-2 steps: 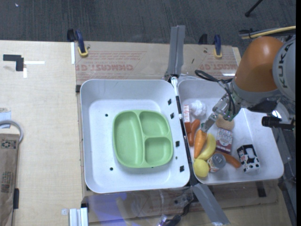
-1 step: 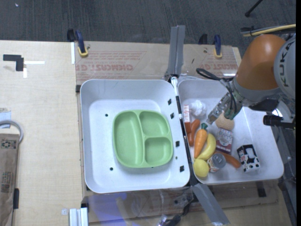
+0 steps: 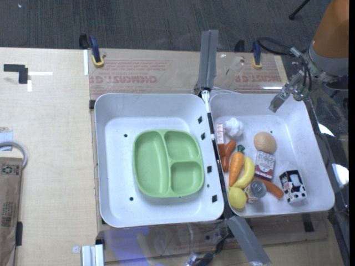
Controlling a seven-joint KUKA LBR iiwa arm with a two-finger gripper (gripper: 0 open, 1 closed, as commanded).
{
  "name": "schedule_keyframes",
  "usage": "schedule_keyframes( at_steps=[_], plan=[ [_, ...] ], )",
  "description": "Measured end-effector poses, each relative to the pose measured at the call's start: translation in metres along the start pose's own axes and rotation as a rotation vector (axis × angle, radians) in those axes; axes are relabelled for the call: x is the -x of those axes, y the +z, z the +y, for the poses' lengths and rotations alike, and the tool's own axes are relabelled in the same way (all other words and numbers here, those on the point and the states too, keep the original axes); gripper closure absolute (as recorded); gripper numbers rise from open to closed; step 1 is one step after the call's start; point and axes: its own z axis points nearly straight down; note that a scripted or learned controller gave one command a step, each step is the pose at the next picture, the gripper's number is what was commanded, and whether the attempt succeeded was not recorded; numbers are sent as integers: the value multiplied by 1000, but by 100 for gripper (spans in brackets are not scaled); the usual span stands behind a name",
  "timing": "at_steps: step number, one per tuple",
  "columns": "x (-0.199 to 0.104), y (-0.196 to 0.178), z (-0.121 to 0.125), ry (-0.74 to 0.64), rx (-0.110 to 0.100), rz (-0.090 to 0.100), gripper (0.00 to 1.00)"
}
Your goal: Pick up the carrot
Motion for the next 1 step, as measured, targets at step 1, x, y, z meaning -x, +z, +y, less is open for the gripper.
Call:
schedule_keyframes(
  at_steps=[1],
  plan=[
    [10,-47,-100,33,-1,0,100]
  ],
)
